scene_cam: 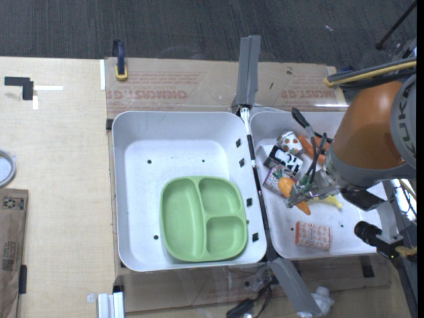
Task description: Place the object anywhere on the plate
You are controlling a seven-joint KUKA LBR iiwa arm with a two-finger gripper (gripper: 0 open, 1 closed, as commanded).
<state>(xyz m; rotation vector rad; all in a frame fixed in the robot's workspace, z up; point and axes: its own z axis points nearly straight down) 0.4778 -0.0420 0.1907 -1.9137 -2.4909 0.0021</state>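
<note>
A green three-compartment plate (202, 218) lies in the left bin, toward its front. My gripper (304, 192) is low in the right bin, over a heap of small items: an orange piece (285, 187), a black-and-white toy (285, 159) and a white round toy (289, 140). The arm's orange band and grey wrist cover the bin's right half. An orange carrot-like piece (303, 208) sits right at the fingertips; whether it is gripped is unclear.
A small orange-and-white packet (312, 235) lies at the front of the right bin. A yellow piece (333, 203) pokes out under the wrist. The left bin (132, 177) holds the plate. A grey divider post (249, 65) stands between the bins at the back.
</note>
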